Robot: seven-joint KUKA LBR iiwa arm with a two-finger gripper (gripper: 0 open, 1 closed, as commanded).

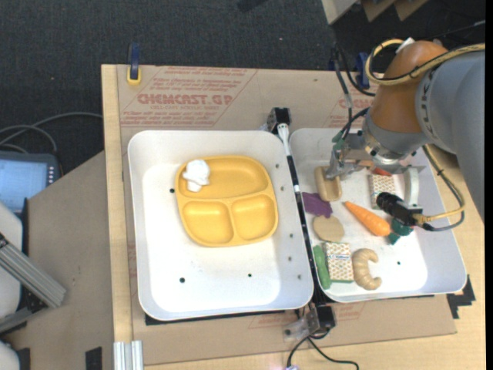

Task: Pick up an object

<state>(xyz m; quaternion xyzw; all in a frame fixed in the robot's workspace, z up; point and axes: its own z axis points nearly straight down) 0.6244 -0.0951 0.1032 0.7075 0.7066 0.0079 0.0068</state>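
My gripper (340, 168) hangs low over the far left part of the right bin (439, 276), the arm reaching in from the right. Just under and in front of it stands a tan, bread-like piece (327, 186); whether the two touch is not visible. Nearer the front lie a purple piece (314, 203), an orange carrot (367, 218), a round tan biscuit (329, 228), a green and white packet (337, 262) and a pale croissant (367, 269). A small red and white wrapper (383, 185) lies beside the wrist.
The left bin (154, 230) holds a yellow divided plate (229, 201) with a white lump (196, 173) in its far left compartment. The bins meet along a narrow ridge (296, 199). Bare white floor shows at the right bin's front right.
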